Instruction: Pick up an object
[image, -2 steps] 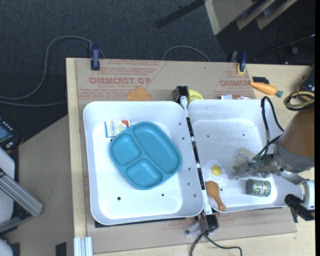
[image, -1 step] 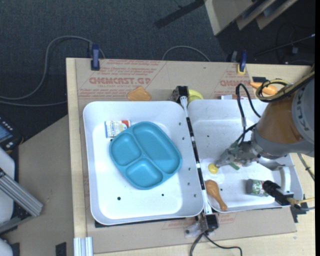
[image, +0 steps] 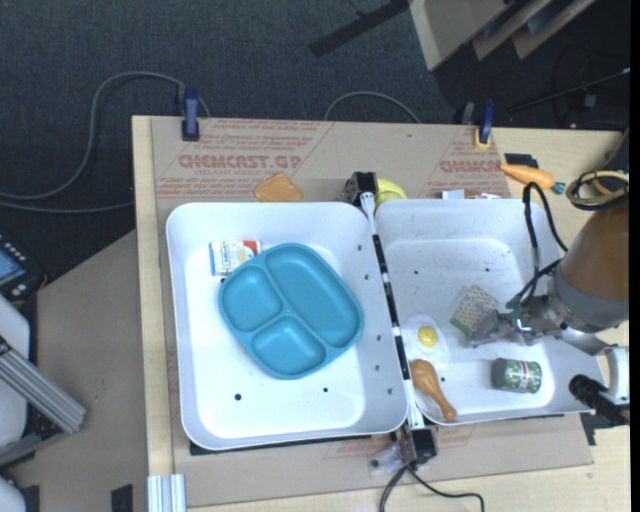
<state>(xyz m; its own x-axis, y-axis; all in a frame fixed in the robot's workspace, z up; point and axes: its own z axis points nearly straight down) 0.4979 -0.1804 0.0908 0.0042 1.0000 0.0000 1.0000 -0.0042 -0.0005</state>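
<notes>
The right bin (image: 450, 245) holds several small things. A green-grey patterned pad (image: 470, 307) lies near its middle. A small yellow piece (image: 428, 337) lies to the pad's lower left, and a tan drumstick-shaped item (image: 432, 388) rests at the bin's front left corner. A green can (image: 516, 375) lies on its side near the front. My gripper (image: 505, 326) reaches in from the right, low over the bin floor, right beside the pad's right edge and just above the can. Nothing is visibly held.
The left bin (image: 200, 380) carries a blue divided plate (image: 290, 308) and a small white-and-red packet (image: 232, 254) at its back left. Behind the bins, the bench has an orange item (image: 278, 187), a yellow object (image: 389, 189) and an orange tool (image: 530, 175). Cables hang near the arm.
</notes>
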